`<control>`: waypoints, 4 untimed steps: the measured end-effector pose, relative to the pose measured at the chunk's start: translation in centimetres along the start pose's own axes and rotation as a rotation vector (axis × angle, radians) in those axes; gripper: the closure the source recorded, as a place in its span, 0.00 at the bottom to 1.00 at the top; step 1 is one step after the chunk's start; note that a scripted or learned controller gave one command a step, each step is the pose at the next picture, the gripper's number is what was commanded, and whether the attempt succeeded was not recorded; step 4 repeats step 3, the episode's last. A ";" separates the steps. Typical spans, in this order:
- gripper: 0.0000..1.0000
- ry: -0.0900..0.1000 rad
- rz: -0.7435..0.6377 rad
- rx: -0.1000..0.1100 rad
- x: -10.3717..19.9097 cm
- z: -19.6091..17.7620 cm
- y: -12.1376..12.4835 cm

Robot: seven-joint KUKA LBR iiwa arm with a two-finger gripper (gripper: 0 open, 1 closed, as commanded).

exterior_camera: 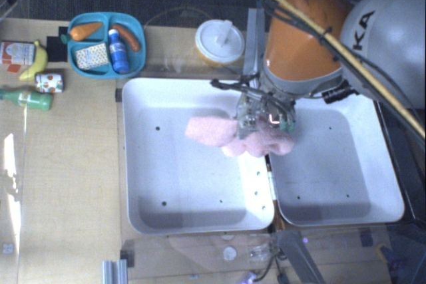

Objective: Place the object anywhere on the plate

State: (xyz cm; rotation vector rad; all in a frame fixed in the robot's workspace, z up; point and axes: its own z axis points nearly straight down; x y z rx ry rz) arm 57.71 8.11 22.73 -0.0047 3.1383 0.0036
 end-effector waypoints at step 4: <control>0.00 -0.002 -0.002 -0.001 1.0 0.4 10.8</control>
